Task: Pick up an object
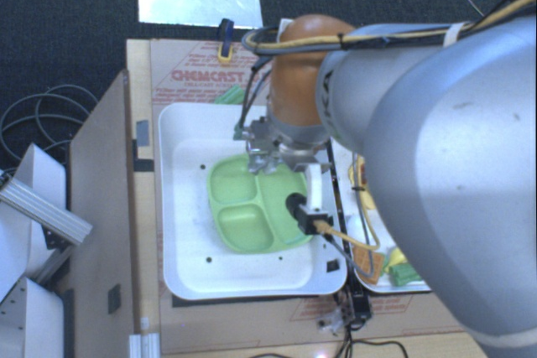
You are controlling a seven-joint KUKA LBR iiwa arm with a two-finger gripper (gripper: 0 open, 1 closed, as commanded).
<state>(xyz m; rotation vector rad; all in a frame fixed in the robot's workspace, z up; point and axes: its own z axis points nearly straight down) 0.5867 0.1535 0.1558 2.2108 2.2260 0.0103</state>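
Pincer is parked low in the left bin, right over the top edge of a green divided tray. The tray is spread out just below it and a bit to its left. Whether it's open or closed can't be told, tbh, since the wrist is in the way. The right bin, off to the pincer's right, is mostly blocked by the big grey arm. 1 yellow piece and 1 green piece can be seen peeking out at its near corner. Above the pincer, a green scrap is tucked behind the left bin's rim on printed cardboard. A blue-and-yellow clamp is seen further up. Loose cables are sprawled well off to the left.
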